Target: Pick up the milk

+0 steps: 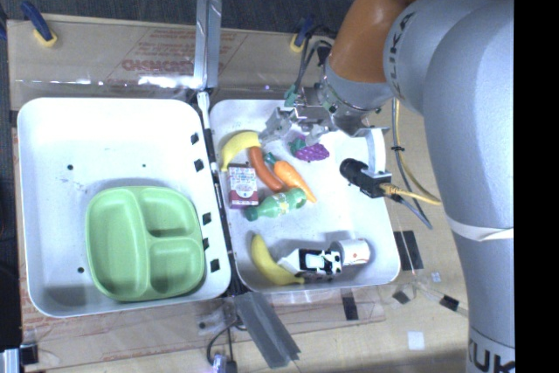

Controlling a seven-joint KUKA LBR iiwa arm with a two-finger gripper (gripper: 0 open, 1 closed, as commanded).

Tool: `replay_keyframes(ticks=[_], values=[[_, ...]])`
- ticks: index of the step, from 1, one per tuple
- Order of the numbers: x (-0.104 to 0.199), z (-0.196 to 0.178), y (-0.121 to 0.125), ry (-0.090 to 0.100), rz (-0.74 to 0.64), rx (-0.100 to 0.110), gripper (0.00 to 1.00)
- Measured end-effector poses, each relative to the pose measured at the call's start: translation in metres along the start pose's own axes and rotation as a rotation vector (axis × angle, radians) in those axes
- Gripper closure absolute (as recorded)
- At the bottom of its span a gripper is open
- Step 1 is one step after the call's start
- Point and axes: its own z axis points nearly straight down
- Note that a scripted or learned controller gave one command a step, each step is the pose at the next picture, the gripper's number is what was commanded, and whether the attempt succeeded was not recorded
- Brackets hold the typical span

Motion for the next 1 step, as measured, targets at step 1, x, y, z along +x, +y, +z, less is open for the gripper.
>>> replay_keyframes(ticks=[1], values=[[-0.0147,0.103,-0.0742,0.0,-0.206,0.0,0.0]])
